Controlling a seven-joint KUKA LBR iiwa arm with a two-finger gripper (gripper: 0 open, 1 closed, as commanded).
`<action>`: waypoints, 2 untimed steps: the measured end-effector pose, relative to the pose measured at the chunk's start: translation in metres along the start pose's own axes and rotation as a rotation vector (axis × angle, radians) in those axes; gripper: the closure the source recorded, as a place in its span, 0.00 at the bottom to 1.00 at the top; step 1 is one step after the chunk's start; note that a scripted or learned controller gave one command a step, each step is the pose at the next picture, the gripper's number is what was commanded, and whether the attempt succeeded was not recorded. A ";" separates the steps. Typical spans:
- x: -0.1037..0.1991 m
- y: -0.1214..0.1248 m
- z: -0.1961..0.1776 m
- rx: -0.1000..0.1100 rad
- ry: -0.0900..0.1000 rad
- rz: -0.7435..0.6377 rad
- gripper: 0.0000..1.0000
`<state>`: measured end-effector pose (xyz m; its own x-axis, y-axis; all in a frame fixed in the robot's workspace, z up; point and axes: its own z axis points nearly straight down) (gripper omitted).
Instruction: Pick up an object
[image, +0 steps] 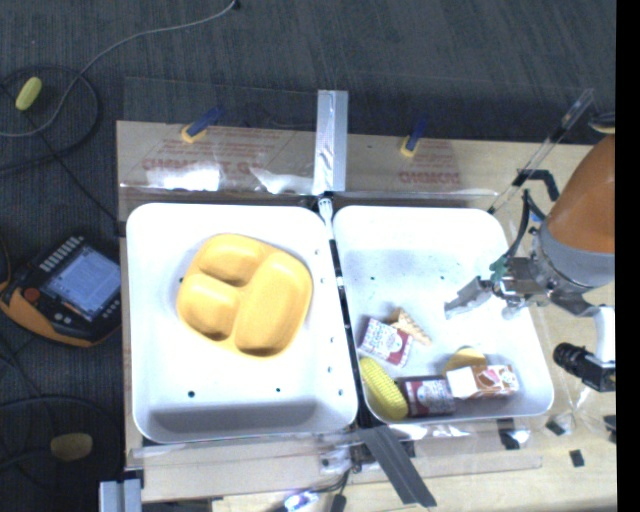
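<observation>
Right bin (420, 225): far half bare, open from above. Near edge crowded: corn cob (382, 388), dark packet (428, 396), red carton (386, 342), small box (483, 381) packed close, little room between. Gripper (468, 298) hangs over right side. Left bin (150, 300): big yellow mould (243, 292) fills middle; narrow free margins along walls, wider strip near

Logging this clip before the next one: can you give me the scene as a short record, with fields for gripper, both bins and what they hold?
gripper: over the right bin's right side, nothing between its fingers
left bin: holds one large yellow bread-shaped object
right bin: items clustered at its near edge
right bin items: red-and-white packet, corn cob, dark bottle, small carton
task status: nothing picked yet
</observation>
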<state>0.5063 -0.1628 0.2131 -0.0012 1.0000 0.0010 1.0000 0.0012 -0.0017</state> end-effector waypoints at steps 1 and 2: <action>-0.025 -0.022 0.117 0.000 0.000 -0.036 0.00; -0.025 -0.022 0.110 0.001 0.002 -0.035 1.00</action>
<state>0.4843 -0.1876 0.1034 -0.0357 0.9994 0.0029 0.9994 0.0357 -0.0022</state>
